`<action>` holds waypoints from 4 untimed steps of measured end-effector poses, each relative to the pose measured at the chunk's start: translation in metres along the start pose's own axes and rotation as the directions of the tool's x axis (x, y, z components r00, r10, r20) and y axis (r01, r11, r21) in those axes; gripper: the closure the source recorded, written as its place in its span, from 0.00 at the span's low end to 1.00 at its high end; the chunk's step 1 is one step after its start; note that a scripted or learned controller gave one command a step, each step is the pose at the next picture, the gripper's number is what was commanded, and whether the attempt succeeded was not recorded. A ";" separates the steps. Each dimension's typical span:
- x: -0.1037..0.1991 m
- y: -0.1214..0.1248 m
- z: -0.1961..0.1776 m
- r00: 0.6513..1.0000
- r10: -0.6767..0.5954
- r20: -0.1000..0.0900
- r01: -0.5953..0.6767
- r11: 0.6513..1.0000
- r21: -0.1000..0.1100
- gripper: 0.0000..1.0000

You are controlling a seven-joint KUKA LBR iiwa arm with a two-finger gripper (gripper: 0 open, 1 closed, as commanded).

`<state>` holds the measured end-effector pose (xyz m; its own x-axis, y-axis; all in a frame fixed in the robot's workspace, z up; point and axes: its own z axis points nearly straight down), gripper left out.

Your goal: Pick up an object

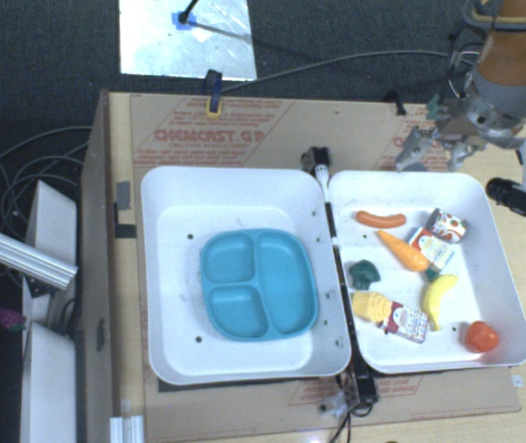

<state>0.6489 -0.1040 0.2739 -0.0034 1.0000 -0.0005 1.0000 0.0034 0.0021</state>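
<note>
two white bins are set side by side on the bench. the left bin [166, 247] holds a blue divided plate [258, 282]. the right bin [508, 289] holds the small toy foods, any of which could be taken: a carrot [403, 250], a corn cob [368, 305], a banana [438, 297], a sausage [380, 218], two small cartons [442, 231] [407, 322], a tomato [481, 337] and a dark green piece [364, 271]. all are judged light, hard plastic, smooth and likely to slip. the carrot lies apart enough to be gripped across its thick middle; the round tomato is judged liable to roll away. the gripper [434, 146] is seen above the far rim of the right bin, clear of everything; whether it is wide or narrow cannot be told.
</note>
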 end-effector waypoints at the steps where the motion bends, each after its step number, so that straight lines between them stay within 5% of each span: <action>1: -0.008 -0.074 0.105 1.000 0.002 0.000 -0.002 1.000 0.004 0.00; 2: -0.020 -0.047 0.184 1.000 0.002 0.002 -0.002 1.000 -0.006 0.00; 3: -0.014 -0.059 0.183 1.000 0.002 0.006 -0.001 1.000 -0.017 0.00; 4: -0.003 0.020 0.172 1.000 -0.001 0.000 0.001 1.000 -0.003 0.00</action>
<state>0.6697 -0.1074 0.1018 -0.0043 1.0000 -0.0005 1.0000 0.0043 0.0049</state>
